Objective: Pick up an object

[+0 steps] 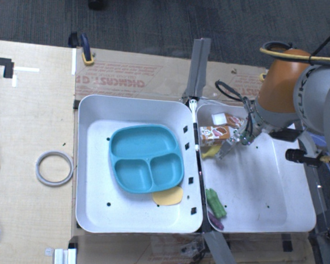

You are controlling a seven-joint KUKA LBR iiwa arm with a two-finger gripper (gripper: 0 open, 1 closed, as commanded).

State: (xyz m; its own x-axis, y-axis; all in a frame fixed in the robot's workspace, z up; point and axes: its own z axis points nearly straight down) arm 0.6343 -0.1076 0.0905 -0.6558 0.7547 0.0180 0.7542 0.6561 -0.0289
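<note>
A blue divided plate [145, 166] lies in the left bin [89, 151] over a yellow piece [169, 197]. In the right bin [274, 194], a snack packet [215, 133] lies at the far left corner, just left of the end effector [239, 139]; whether that is clenched or released I cannot tell.

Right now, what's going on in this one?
A grey KUKA arm reaches in from the right, with its gripper low over the far left corner of the right bin. It sits by a small snack box and a yellow item; nothing is visibly between its fingers. A green item and a purple one lie along that bin's left wall. The left bin holds a blue divided plate and a yellow piece.
</note>
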